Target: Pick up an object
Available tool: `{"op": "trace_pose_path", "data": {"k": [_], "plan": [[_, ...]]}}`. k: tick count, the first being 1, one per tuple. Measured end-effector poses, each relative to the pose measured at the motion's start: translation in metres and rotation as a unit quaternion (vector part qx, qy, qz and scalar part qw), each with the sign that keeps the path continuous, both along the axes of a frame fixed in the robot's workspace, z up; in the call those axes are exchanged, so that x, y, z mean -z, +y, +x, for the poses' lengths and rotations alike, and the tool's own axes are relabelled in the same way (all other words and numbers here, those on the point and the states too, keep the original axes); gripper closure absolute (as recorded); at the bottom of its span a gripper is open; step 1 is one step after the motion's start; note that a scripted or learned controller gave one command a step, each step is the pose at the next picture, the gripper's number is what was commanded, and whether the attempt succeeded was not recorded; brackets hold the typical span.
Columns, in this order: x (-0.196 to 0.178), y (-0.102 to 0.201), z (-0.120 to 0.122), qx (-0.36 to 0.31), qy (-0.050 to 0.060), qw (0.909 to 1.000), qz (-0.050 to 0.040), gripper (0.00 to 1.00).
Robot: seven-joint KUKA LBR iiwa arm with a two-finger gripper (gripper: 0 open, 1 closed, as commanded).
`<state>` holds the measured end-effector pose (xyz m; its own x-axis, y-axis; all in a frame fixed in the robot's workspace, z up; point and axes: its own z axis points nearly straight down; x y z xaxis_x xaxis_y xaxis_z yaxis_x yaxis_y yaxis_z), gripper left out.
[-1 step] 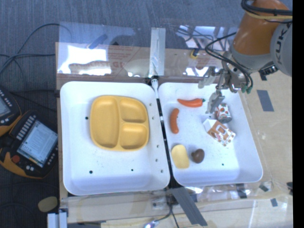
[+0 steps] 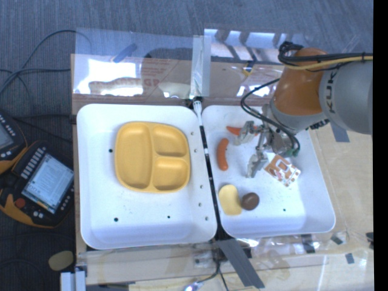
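Note:
The right bin (image 2: pixel 315 208) holds an orange sausage (image 2: pixel 222 153), a small carrot piece (image 2: pixel 233 130), a pale yellow piece (image 2: pixel 229 199) touching a brown ball (image 2: pixel 250 200), and an orange-and-white packet (image 2: pixel 283 170). My gripper (image 2: pixel 251 148) hangs low over the bin's middle, just right of the sausage and left of the packet. It is open: one finger (image 2: pixel 246 131) points toward the carrot piece, the other finger (image 2: pixel 254 163) toward the bin's front, with bare bin floor between them.
The left bin (image 2: pixel 97 217) carries a yellow divided plate (image 2: pixel 151 156). The arm's orange band (image 2: pixel 298 86) and black cables (image 2: pixel 254 102) hang over the right bin's far side. A handheld controller (image 2: pixel 36 180) lies off the bench at left.

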<state>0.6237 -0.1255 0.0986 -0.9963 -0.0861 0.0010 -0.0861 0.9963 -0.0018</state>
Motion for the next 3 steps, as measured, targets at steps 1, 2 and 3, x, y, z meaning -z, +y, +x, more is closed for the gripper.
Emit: {"op": "trace_pose_path", "data": {"k": [1,2,3], "plan": [[0.008,0.004,-0.063,0.043,-0.008,0.999,0.0011,0.0],[-0.001,0.005,-0.062,0.042,-0.009,0.9991,-0.0009,1.0],[-0.084,0.052,-0.078,0.14,0.0,0.9902,0.0008,1.0]]}}
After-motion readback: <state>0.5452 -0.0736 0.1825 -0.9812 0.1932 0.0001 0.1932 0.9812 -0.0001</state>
